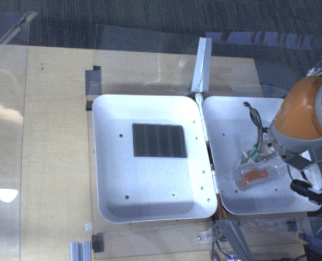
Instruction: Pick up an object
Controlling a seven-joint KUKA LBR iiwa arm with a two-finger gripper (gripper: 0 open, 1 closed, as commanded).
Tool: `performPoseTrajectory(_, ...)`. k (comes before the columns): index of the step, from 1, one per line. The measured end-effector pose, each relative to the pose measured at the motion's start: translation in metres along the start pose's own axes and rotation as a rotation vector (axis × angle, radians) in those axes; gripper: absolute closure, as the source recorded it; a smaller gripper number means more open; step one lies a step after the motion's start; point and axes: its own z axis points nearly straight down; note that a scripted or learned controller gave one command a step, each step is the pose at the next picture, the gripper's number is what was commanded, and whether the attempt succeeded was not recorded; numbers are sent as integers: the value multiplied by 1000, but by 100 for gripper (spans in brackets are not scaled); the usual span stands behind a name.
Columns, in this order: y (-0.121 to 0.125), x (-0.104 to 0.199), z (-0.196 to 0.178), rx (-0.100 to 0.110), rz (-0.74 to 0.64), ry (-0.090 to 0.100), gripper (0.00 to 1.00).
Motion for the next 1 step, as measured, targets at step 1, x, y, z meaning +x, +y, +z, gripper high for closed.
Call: performPoseTrajectory(1,-35,4,-55,-1,-121,-1,0)
